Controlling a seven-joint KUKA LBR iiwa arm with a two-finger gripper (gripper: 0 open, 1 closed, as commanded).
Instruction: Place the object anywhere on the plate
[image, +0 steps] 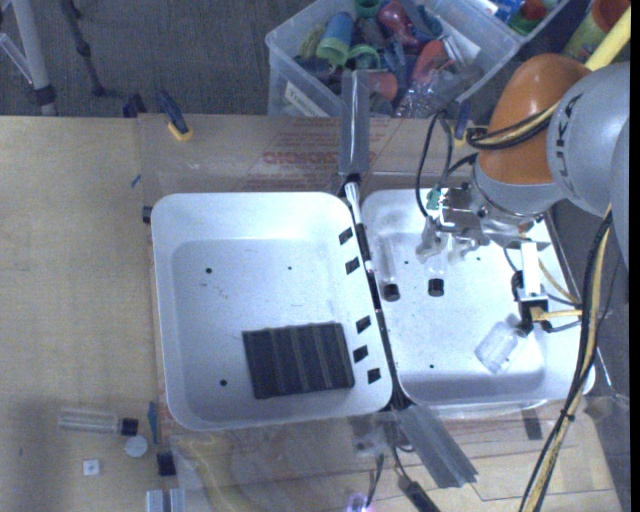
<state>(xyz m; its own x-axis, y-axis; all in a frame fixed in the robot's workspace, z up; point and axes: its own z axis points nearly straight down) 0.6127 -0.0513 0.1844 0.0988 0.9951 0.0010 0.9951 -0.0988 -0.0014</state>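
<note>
The gripper hangs over the right bin, toward that bin's 11 o'clock corner. Its light-coloured fingers point down at the bin floor, and nothing is visible between them; whether they are spread or closed cannot be told. The object, a clear plastic piece, lies on the right bin floor at about 4 o'clock, well apart from the gripper. The plate, a dark ribbed rectangular slab, lies in the left bin at about 5 o'clock. A tub of mixed coloured items stands beyond the bins at 12 o'clock.
</note>
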